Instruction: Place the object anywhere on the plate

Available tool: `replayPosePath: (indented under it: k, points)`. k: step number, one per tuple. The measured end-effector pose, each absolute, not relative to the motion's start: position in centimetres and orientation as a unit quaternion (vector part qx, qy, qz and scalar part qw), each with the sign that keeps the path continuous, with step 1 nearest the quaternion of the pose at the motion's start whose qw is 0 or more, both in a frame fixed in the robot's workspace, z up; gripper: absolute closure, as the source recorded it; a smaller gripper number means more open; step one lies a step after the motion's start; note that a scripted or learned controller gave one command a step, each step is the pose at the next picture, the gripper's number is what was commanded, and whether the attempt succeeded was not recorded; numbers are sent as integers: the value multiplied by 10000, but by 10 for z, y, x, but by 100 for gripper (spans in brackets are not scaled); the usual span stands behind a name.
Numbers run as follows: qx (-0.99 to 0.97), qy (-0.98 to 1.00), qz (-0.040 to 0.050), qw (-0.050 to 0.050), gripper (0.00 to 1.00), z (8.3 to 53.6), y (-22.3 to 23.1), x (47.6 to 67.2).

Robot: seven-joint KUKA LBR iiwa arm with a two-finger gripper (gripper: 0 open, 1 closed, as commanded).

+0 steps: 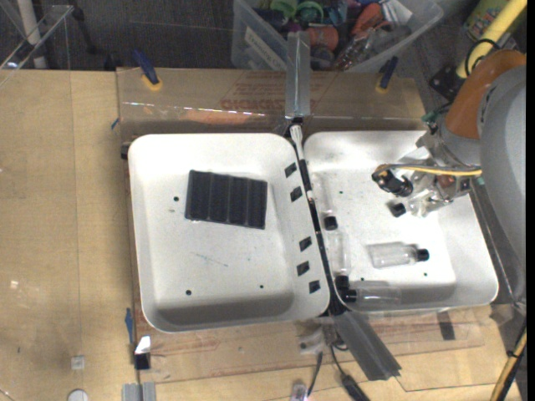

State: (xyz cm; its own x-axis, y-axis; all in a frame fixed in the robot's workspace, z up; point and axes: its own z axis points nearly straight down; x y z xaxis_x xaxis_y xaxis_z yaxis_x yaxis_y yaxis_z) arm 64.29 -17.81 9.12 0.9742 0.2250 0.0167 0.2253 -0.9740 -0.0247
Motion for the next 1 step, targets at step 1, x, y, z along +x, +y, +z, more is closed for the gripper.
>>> replayPosePath:
  k: [1]
  points:
    - [-9927,-1191,-78,152,100,91,-180,636]
